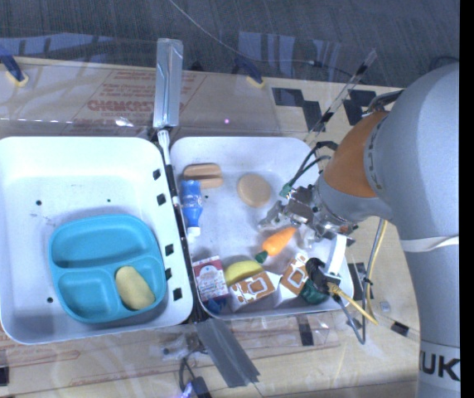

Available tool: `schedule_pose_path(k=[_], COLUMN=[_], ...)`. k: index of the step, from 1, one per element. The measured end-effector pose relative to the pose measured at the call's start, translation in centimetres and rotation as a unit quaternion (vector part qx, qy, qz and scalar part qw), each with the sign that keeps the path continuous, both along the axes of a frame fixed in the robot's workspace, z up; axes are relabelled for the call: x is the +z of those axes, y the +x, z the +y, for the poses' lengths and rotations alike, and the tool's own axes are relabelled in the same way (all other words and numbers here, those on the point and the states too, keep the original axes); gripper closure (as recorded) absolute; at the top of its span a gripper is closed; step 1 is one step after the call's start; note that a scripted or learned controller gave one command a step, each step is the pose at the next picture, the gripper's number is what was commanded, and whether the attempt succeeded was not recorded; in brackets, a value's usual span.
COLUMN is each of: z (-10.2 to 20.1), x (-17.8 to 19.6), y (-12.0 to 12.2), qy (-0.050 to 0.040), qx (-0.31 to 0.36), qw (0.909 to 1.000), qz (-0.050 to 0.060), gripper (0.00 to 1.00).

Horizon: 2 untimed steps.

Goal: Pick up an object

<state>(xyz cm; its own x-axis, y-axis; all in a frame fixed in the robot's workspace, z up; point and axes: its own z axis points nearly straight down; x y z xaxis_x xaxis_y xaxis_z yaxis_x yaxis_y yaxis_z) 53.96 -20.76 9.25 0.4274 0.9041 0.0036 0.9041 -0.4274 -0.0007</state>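
Two white bins (13,164), one blue tray (96,255), one potato (135,288), one carrot (278,241), one banana (241,270), one bottle (191,206), one hot dog (202,173).

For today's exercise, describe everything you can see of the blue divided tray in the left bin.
The blue tray is a light blue, smooth, plastic-looking dish with rounded corners, split by raised ridges into one long upper compartment and two smaller lower ones. It lies flat, slightly turned, on the floor of the left bin, toward its near side. A yellow potato-like object rests in its lower right compartment.
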Motion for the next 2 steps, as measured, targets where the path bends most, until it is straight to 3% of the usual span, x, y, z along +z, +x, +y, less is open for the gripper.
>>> schedule_pose_path(k=[1,2], z=[3.5,5.4], x=[0.0,-0.1], y=[-6.1,-1.5], qy=[-0.0012,-0.0007], qx=[0.091,0.072], qw=[0.9959,0.9974], qz=[-0.001,0.001], gripper=[0.00,0.00])
